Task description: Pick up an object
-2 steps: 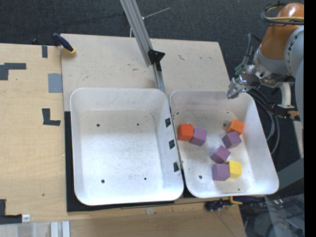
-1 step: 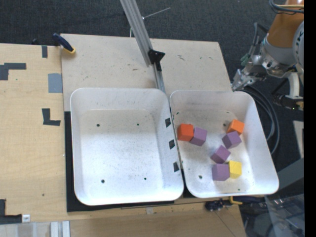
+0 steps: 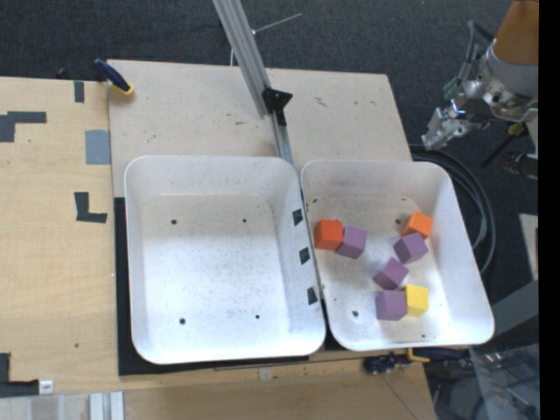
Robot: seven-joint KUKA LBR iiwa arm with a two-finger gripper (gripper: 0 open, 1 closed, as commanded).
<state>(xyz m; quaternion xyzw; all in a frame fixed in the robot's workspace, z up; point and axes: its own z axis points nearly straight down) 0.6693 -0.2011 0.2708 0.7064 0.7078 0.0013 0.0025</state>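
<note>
We are looking down on a pale wooden desk (image 3: 219, 112) that is sitting over dark carpet, which is showing along the top of the frame and down the right side. A grey metal rail (image 3: 241, 42) is slanting from the top centre down to the seam between the two bins. A small blue and yellow clamp (image 3: 114, 75) is lying near the desk's upper left corner, and patches of dark tape are dotting the left edge.

The left bin (image 3: 140, 261) is taking up the middle of the frame, its white floor speckled with fine dark marks. The right bin (image 3: 455, 226) is sitting just beside it, their rims touching, and it is holding all the blocks. An orange block (image 3: 329, 234) is lying at the left of the group, touching a purple block (image 3: 353, 241). A second orange block (image 3: 418, 225) is sitting toward the upper right of the bin, just above another purple block (image 3: 410, 248). Below that, a third purple block (image 3: 391, 274) is tilting, and a fourth purple block (image 3: 391, 304) is resting against a yellow block (image 3: 417, 300) near the bin's lower part.

The claw (image 3: 446, 128) is hanging in the upper right of the frame, outside the right bin and well apart from the blocks. We cannot tell whether it is spread or pressed together. Black cables (image 3: 477, 208) are looping beneath it.
</note>
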